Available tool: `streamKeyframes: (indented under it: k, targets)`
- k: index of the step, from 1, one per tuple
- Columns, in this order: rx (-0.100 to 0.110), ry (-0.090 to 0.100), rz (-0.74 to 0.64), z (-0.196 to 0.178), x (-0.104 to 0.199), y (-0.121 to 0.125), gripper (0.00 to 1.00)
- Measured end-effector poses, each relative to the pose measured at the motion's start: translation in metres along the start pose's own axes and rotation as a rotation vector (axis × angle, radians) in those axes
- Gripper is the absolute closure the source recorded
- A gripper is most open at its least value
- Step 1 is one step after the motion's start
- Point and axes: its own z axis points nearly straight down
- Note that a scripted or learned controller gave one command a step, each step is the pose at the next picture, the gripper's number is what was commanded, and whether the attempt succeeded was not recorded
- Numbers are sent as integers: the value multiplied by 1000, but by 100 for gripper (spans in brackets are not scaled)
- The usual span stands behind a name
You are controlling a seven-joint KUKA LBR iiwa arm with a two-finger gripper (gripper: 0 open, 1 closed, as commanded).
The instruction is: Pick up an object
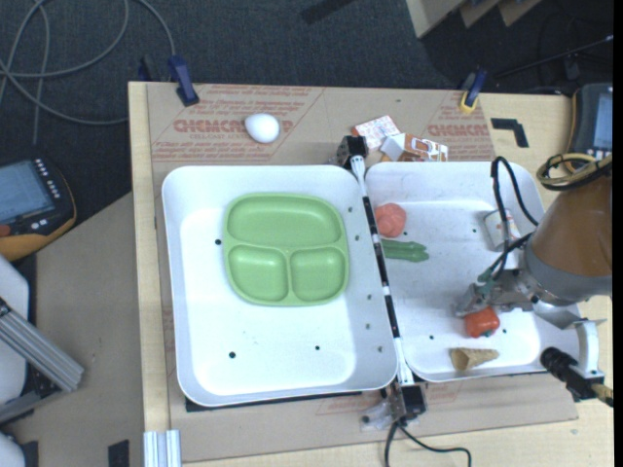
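Claw low in the right bin, over a red object.

The claw (479, 305) sits in the right bin (438, 202), directly above a red object (482, 324) near the bin's front; whether its fingers grip it I cannot tell; a tan wedge (474, 358) lies just in front; a pink ball (390, 219) and green pod (405, 251) lie near the divider; the left bin (195, 261) holds a green divided plate (286, 247).

red print on the cardboard sheet (234, 115) under the bins is mirrored and cannot be read.
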Motion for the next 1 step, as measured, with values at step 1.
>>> streamKeyframes:
  k: [1]
  targets:
    - [0,1,-4,-91,100,10,100]
